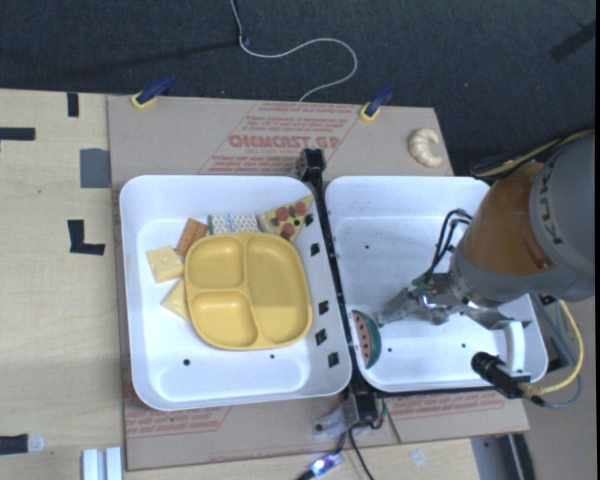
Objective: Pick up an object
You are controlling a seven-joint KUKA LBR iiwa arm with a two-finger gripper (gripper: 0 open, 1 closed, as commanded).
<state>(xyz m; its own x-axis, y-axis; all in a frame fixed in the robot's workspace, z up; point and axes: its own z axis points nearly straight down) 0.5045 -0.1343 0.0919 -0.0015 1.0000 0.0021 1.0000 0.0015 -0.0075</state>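
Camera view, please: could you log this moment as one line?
tool low in right bin, by watermelon slice | yellow divided plate in left bin

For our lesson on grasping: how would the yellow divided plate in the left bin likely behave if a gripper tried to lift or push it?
The yellow plate looks like moulded plastic, so probably stiff and light. It lies flat and wide in the left bin, so it would likely slide rather than tip or roll. Its smooth, low rim may be slippery and hard for two fingers to pinch. It rests partly over small food pieces, which might shift.
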